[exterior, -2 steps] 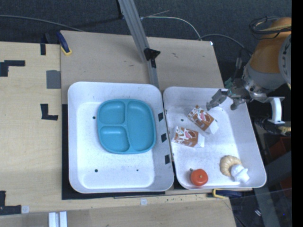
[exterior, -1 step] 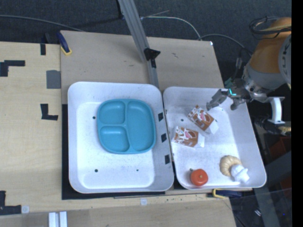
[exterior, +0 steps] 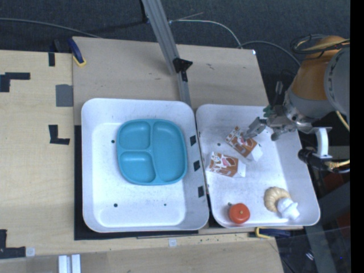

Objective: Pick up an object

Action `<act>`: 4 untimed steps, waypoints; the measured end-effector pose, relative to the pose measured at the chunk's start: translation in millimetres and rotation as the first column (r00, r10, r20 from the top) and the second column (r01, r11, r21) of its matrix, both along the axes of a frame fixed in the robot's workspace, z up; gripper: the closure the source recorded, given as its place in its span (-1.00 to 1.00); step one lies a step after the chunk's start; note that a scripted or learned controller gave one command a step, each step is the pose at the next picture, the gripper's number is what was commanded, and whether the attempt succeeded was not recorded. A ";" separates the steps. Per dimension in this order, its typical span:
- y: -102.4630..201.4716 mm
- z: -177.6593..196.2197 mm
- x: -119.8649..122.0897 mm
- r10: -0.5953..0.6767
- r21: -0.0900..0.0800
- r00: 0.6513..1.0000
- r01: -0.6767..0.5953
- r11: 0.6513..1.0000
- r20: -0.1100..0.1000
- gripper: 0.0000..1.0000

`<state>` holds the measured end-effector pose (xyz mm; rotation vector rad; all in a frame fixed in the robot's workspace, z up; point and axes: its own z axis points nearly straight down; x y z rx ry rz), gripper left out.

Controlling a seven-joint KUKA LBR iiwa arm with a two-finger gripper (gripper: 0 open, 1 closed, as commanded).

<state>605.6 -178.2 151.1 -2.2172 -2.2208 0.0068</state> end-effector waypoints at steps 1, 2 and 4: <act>-2.1 -39.2 8.4 0.001 0.004 1.000 -0.001 1.000 0.009 -1.00; -3.4 -40.5 13.0 0.001 -0.004 1.000 -0.001 1.000 0.024 -1.00; -5.0 15.5 18.4 0.000 -0.001 1.000 0.000 1.000 0.008 1.00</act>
